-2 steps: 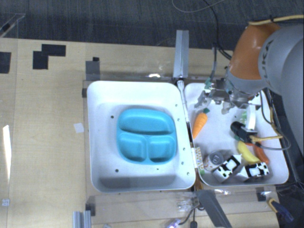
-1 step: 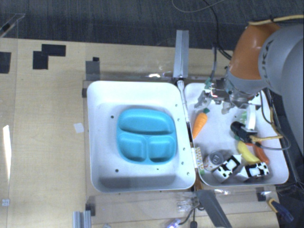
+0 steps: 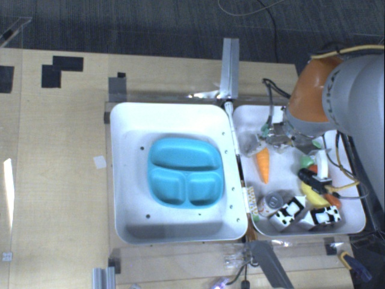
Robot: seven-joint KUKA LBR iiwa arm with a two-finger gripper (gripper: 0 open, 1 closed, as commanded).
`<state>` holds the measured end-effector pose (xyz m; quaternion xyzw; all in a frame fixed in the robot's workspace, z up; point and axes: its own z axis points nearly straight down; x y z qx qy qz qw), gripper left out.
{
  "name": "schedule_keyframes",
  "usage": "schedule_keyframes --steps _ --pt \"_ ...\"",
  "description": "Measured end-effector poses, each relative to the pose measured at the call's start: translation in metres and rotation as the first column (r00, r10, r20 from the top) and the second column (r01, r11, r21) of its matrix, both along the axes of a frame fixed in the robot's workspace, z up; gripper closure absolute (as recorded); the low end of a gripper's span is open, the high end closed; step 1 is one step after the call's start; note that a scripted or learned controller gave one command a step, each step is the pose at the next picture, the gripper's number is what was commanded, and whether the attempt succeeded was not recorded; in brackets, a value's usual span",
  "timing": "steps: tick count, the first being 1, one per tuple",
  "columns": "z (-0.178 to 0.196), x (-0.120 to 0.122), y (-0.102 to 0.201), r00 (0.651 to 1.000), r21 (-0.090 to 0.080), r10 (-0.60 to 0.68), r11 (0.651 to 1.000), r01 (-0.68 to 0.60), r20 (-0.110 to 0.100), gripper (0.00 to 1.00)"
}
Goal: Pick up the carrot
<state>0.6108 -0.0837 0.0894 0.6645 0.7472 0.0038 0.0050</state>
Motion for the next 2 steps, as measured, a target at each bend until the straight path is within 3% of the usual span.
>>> schedule_keyframes --steps 1,2 --pt "0.013 0.003 0.003 1.0 0.004 0.003 1.0 -0.003 0.007 1.0" --pt "0.111 0.015 0.009 0.996 0.001 -0.087 0.996 0.087 -0.006 1.0"
